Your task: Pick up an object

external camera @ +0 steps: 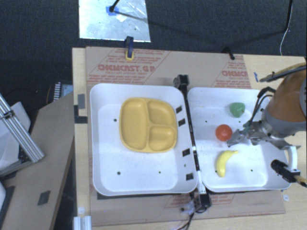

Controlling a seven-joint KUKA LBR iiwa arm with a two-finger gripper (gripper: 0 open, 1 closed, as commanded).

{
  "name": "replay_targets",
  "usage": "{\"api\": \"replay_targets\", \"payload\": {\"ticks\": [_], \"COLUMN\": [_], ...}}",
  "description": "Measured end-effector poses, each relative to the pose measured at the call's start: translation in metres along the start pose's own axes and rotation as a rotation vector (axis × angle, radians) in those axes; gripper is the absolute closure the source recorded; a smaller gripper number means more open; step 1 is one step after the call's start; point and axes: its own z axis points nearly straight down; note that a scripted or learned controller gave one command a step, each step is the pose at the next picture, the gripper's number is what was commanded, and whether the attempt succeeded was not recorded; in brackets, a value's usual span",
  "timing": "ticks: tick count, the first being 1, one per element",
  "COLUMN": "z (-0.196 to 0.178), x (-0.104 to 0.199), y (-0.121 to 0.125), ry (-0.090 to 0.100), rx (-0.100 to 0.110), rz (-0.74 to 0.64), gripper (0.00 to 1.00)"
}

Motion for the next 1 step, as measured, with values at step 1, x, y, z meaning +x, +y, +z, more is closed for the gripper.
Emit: {"api": "replay_targets", "payload": {"ticks": [1], "z": [-0.0129], "x": [-0.0003], "y": [0.0008], "ry": [-0.002], "rx": [-0.003], "rz": [0.001], "gripper": [1.00]}}
